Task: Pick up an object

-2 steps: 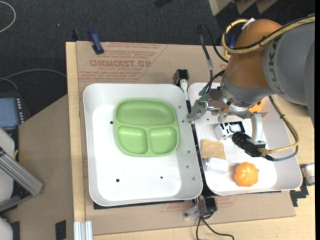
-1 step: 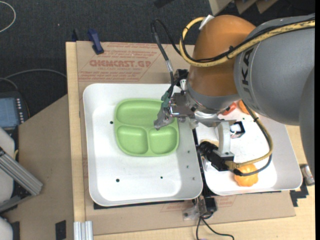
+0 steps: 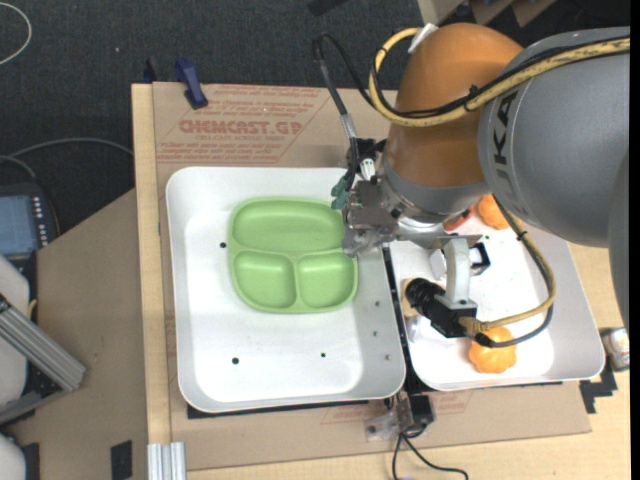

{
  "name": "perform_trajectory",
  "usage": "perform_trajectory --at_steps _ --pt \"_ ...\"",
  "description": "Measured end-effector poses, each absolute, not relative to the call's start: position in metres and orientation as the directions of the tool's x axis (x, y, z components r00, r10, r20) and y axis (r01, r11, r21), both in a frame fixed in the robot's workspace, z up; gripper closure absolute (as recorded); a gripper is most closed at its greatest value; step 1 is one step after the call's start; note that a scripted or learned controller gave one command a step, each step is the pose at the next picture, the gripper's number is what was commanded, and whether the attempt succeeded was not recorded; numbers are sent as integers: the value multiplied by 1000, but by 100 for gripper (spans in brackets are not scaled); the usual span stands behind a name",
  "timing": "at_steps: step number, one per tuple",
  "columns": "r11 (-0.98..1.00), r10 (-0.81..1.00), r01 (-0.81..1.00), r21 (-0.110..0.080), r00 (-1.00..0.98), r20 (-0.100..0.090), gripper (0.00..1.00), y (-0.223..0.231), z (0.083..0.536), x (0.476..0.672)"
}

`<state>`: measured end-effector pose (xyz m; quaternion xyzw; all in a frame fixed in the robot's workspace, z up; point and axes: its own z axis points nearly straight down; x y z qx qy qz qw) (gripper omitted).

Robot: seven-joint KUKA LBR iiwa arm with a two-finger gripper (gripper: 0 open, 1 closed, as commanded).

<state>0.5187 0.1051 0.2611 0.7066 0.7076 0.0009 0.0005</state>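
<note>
The green divided plate is lying toward twelve o'clock in the left bin, looking light, rigid and slick, best pinched at its three o'clock rim, where the gripper is hovering, its opening impossible to judge.

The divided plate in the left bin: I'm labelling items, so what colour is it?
Light green divided plate, clearest in the camera view.

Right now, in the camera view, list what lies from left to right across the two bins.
Left bin → green divided plate → gripper at the plate's right edge → right bin, with an orange object near its front.
</note>
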Motion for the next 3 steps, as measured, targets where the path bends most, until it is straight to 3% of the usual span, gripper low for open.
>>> perform_trajectory --at_steps 1,2,3 --pt "10 1000 1000 5 -10 4 100 191 314 478" --pt "3 1000 1000 2 -3 1 100 186 322 480" --pt "-9 1000 1000 -10 9 -5 100 115 231 480"
